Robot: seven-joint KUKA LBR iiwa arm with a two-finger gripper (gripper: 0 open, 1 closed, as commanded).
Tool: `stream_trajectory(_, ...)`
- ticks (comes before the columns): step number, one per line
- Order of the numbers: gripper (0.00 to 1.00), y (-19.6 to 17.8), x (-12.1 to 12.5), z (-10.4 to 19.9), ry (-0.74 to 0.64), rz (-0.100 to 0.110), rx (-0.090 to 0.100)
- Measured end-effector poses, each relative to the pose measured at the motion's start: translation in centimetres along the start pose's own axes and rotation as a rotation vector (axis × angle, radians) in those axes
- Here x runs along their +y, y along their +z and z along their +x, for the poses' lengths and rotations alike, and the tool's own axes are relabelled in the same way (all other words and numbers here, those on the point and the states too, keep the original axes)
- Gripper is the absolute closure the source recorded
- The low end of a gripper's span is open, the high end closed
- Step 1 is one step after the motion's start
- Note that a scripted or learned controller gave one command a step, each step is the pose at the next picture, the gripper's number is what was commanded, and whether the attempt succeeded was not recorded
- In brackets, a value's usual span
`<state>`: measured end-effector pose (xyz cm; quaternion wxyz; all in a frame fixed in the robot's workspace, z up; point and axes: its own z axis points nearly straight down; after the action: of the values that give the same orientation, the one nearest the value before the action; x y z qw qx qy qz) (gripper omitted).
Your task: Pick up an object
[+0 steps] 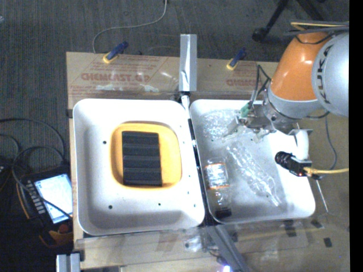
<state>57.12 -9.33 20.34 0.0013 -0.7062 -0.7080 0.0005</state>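
Observation:
The right bin (306, 205) holds a clear plastic bottle (217, 179) with a brown label, lying along the bin's left wall with its dark cap toward the front. A long piece of crumpled clear plastic (254, 168) lies in the middle, and another clear crumpled piece (217, 123) rests at the back left. My gripper (253, 118) hangs over the bin's back right part, below the orange band (298, 67), close above the clear plastic. The left bin (91, 197) contains a yellow tray with a black ribbed block (142, 158).
A metal post (188, 61) stands behind the seam between the bins. Two blue-and-yellow clamps (115, 51) hold the brown board at the back. A black fitting with a yellow cable (292, 163) sits at the right bin's right side.

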Motion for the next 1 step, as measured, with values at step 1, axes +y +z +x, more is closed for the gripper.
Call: stream_trajectory(1, 0.0, 6.05, 2.38, -9.6, -0.013, 0.0, -0.003)
